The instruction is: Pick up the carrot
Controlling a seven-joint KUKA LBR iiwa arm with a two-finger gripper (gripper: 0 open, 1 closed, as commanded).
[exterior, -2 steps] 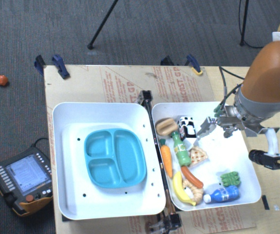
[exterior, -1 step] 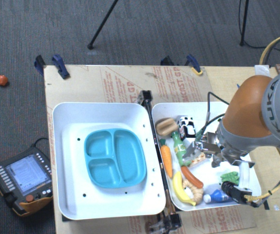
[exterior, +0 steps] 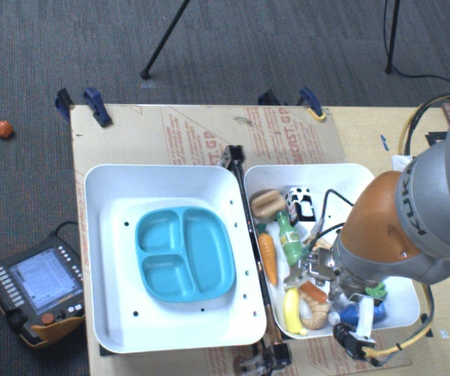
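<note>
Carrot beside bottle, banana

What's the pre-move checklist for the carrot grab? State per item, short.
1. Carrot located: ok, lying along the left side of the right bin, near the divider.
2. Carrot uncovered from above: ok, its orange body is in plain sight.
3. Room around the carrot: not ok, a green bottle lies close on its right, a brown bun sits at its top end and a banana below.
4. Gripper over the carrot: not ok, it sits to the right of it, above the clutter.
5. Finger opening: cannot tell, the wrist hides it.
6. Carrot in the grip: not ok, it lies in the bin apart from the gripper.
</note>
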